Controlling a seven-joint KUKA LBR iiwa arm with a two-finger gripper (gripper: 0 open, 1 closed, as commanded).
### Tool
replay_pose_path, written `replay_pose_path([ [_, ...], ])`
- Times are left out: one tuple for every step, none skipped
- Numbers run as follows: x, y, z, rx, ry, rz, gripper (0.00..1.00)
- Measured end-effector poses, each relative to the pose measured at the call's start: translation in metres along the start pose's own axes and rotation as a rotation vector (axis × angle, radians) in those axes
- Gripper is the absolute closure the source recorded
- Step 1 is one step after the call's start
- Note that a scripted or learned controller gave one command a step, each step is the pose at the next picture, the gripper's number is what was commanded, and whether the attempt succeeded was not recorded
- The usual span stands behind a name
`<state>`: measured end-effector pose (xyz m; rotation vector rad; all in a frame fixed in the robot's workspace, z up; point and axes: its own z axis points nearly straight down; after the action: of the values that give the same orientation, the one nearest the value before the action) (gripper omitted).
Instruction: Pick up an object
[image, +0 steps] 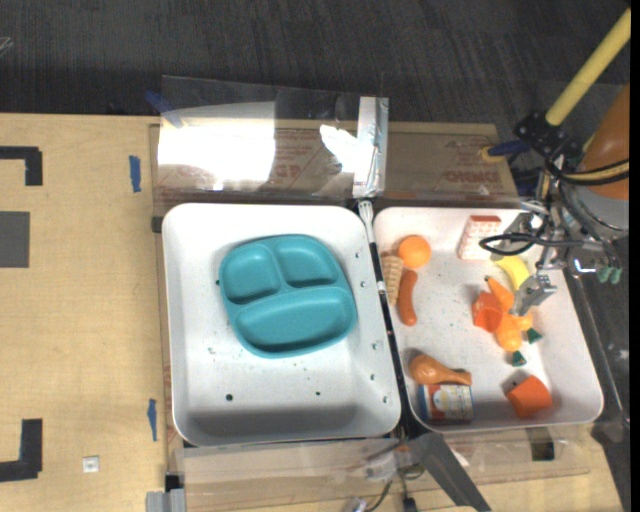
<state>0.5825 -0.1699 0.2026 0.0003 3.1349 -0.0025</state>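
My gripper (533, 294) hangs low over the right side of the right bin (590, 385), with the arm coming in from the upper right. Just below and left of it lies a cluster of orange carrot-like pieces (495, 310) with a small green bit. A yellow banana (512, 270) lies right beside the gripper, on its upper left. Elsewhere in this bin are an orange ball (413, 250), a red sausage (407, 298), a brown drumstick (436, 371), a small can (447, 403), an orange block (529, 394) and a pink-and-white box (480, 237).
The left bin (190, 300) holds a teal divided plate (287, 294). A clear plastic sheet (270, 145) stands behind the bins. A yellow pole (597, 58) slants across the top right, and black cables (520, 235) trail from the wrist over the right bin's back edge.
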Motion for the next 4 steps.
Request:
replay_pose_path([
  [0.013,-0.044,0.088,0.003,-0.016,0.081,0.0],
  [0.021,-0.052,0.098,0.006,-0.024,0.115,0.0],
  [0.016,-0.056,0.098,0.009,-0.026,0.089,0.0],
  [0.01,-0.056,0.099,0.007,-0.021,0.102,0.0],
])
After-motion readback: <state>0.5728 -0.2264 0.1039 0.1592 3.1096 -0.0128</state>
